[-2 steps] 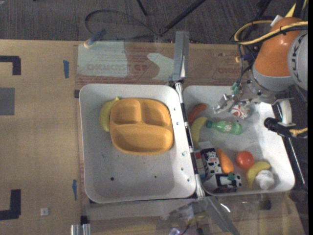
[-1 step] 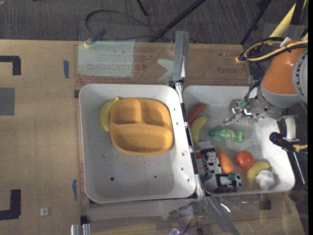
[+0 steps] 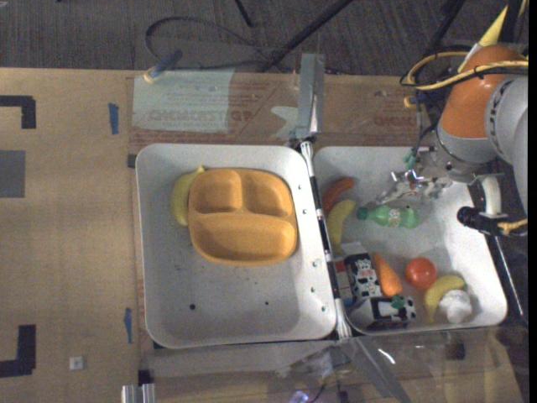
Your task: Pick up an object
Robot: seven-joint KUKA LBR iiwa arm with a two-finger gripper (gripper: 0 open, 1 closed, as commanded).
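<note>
We're seeing an orange tray [image 3: 243,215] sitting in the left bin [image 3: 159,300], w/ the arm [image 3: 487,116] hanging over the right bin [image 3: 482,250]; gripper [image 3: 401,188] just above a green bottle [image 3: 388,217], fingers' state unclear.

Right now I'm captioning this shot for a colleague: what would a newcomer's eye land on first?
The big orange divided tray in the left bin, lying partly over a yellow banana. Then the right bin, crowded with toy food, where the gripper hangs just above a green bottle.
</note>
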